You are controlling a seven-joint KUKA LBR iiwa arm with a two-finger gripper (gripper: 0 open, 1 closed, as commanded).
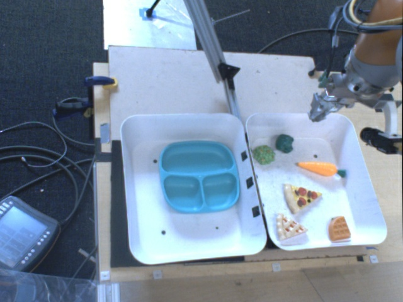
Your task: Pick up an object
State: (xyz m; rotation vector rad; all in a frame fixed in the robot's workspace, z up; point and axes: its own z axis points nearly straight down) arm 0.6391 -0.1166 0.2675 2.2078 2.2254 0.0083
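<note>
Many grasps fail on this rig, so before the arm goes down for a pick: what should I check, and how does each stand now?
1. Gripper over the right bin: ok, at its far rim.
2. Gripper carrying nothing: ok.
3. Fingers open: cannot tell.
4. Nearest target free: ok, dark green piece lies apart from light green piece.
5. Carrot clear of walls: ok.
6. Left bin: ok, tray lies flat.

A turquoise-blue divided plate (199,175) is lying in the left white bin (140,231). At three o'clock, the right white bin (368,197) is showing an orange carrot (318,168), light-green (264,155) and dark-green (284,143) pieces, and a red-dotted yellow pizza slice (300,197).
</note>
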